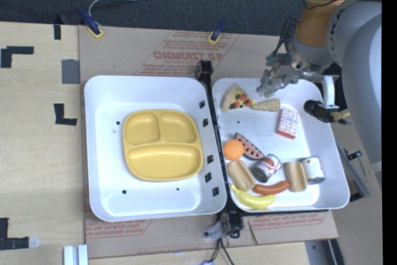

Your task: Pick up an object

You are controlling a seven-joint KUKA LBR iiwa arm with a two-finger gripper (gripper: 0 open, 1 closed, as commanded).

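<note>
My gripper (268,89) hangs over the far edge of the right bin (322,133), just above a tan ice-cream cone (265,105) and right of a pizza slice (235,97). Nothing shows between its fingers. A pink-and-white wafer block (288,123) lies to the lower right of it. Nearer the front lie an orange ball (233,150), a watermelon slice (253,148), a small can (265,167), a bread roll (240,175), a sausage (270,188), a banana (251,198) and another roll (296,175) beside a white cylinder (312,169).
The left bin (102,133) holds a yellow divided plate (163,144). A black clip strip (208,127) runs between the bins. The grey arm with its orange band (329,3) fills the upper right. Blue and yellow clamps (92,25) pin the cardboard at the back.
</note>
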